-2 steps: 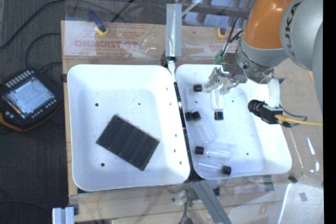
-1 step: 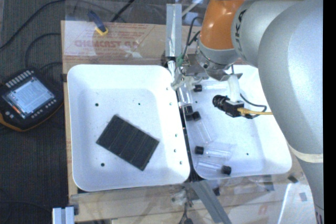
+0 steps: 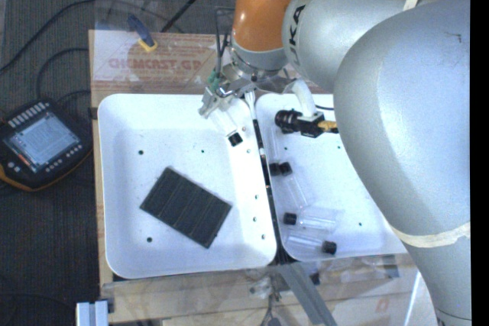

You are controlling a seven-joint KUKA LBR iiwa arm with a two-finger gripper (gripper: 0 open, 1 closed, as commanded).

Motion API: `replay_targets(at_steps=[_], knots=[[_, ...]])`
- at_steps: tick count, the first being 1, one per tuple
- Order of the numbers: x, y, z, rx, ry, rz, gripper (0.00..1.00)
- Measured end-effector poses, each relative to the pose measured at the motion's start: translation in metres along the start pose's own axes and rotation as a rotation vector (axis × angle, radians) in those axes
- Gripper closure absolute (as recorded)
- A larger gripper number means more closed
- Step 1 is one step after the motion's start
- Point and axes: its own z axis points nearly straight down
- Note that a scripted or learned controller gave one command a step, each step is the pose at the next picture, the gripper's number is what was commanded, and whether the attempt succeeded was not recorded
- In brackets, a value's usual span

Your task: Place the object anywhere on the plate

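Tube, clear with a black cap at its lower end, hangs at a slant from the gripper, which is clamped on its upper end. It sits over the far right corner of the left bin, just beside the wall that this bin shares with the right bin. The cap points down toward the near side of the bench.

The plate, a dark ribbed rectangle, lies turned at an angle on the floor of the left bin, toward its near side and well apart from the tube.

Three more capped tubes lie in the right bin: one close to the shared wall, and two near the front edge, one just behind the other.

The grey arm reaches in from the right, covering much of the right bin, its orange band above the gripper. A handheld control pad lies on the floor to the left of the bench.
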Motion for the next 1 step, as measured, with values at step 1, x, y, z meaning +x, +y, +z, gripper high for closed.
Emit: replay_targets(at_steps=[1], knots=[[0.0196, 0.0116, -0.1996, -0.002, -0.003, -0.507, 1.0]])
